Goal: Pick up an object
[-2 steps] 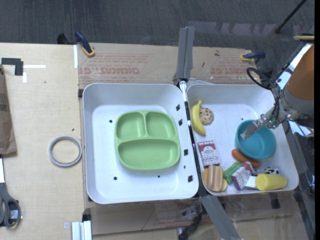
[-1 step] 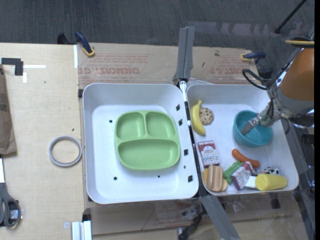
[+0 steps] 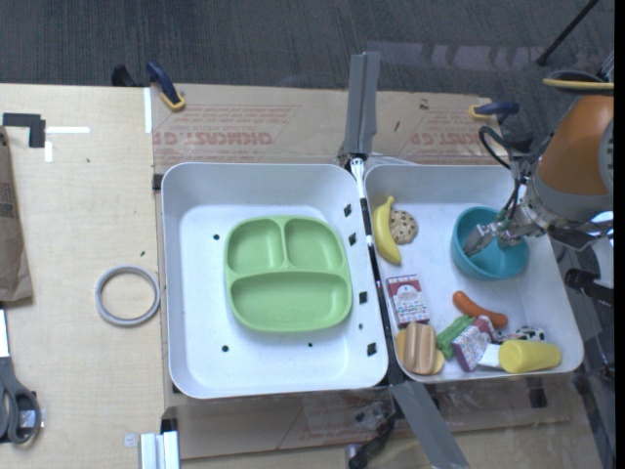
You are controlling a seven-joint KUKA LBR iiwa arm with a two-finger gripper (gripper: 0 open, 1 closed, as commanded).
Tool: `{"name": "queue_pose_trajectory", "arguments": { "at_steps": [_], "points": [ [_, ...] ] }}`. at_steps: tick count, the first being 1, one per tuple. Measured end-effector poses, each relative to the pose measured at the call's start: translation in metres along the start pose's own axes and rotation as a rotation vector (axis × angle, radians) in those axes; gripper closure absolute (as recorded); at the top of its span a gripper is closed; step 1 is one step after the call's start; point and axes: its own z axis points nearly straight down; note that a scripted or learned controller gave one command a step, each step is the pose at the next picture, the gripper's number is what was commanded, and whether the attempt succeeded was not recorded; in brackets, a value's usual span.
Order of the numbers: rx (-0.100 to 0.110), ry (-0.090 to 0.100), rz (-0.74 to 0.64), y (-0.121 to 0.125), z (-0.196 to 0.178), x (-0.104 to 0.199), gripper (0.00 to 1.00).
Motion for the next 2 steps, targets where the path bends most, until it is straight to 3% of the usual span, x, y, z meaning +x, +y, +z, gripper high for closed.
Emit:
{"name": "queue_pose_trajectory", "arguments": {
  "at_steps": [1, 2],
  "points": [
    [0.000, -0.001, -0.229, 0.0474, 0.0009, 0.0035, 0.00],
    [-0.002, -0.003, -0.229, 0.0480, -0.0088, 0.0027, 1.00]
  ]
}}
